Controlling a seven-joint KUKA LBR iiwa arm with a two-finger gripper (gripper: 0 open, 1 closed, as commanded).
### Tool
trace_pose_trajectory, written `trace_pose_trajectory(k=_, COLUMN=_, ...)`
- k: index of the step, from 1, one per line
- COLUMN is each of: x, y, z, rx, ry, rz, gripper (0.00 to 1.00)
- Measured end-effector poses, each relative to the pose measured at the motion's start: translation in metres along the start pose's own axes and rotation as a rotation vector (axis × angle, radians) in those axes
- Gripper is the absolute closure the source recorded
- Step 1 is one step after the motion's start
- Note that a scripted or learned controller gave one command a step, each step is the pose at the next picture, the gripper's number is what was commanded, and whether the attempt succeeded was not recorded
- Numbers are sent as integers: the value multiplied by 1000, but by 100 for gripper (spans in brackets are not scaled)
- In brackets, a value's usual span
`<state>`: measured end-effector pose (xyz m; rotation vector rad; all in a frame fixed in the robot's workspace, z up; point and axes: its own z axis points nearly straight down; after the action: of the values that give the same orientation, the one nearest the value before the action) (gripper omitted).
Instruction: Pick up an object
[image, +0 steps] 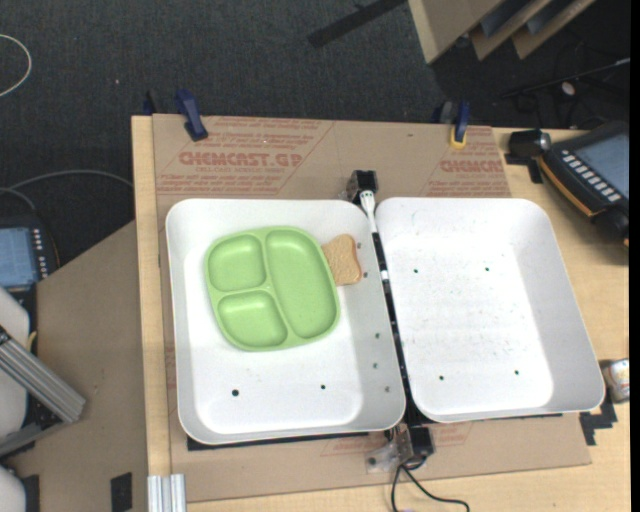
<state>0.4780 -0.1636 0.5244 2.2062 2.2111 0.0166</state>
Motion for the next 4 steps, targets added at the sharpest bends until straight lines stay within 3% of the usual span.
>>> trace_pose_trajectory(k=1, x=227, y=2, z=-13, rx=15, ry=9, rz=-17, gripper=0)
trace_pose_trajectory(k=2, x=218, y=3, z=-23, rx=12, ry=6, rz=1, gripper=100)
trace_pose_trajectory(k=3, x=239, y=-1, z=95, rx=35, ry=3, rz=0, gripper=100)
trace_pose_trajectory(k=4, x=245, y=2, z=32, rx=12, ry=7, rz=1, gripper=100)
